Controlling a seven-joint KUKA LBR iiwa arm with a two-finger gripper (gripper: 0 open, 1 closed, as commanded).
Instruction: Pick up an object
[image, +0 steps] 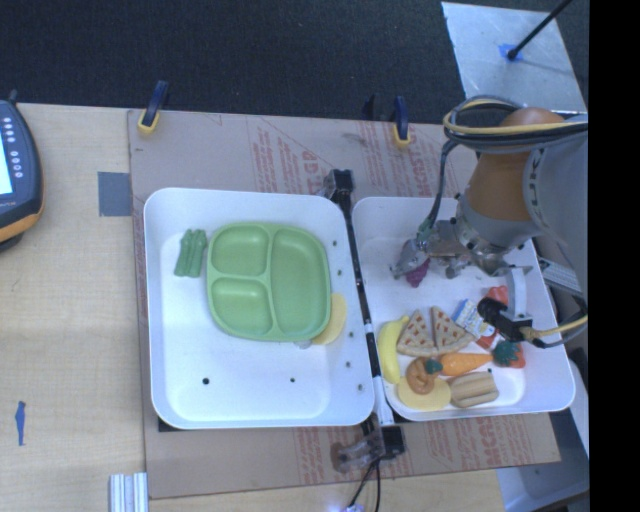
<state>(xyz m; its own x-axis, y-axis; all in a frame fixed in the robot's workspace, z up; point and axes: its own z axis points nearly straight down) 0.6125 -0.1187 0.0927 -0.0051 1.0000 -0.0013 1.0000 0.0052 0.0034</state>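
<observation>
Several small plastic toy foods crowd the right-hand shallow white bin, near its front; the gripper hangs just behind them, near a small purple piece. Likely light, stiff and slick, they invite pinching across narrow sides.

Green divided plate: three compartments, flat, centre of left bin. Green bean-like piece: at plate's 9–10 o'clock, just beside rim. Yellow flat piece: pokes out from under plate at 4 o'clock. Right bin, toy food clustered at 6 o'clock: banana against left wall; two sandwich wedges side by side; carrot lying flat at their 5 o'clock; bread roll below carrot; round yellow slice at roll's 9 o'clock. Purple piece at bin's 11 o'clock.
</observation>
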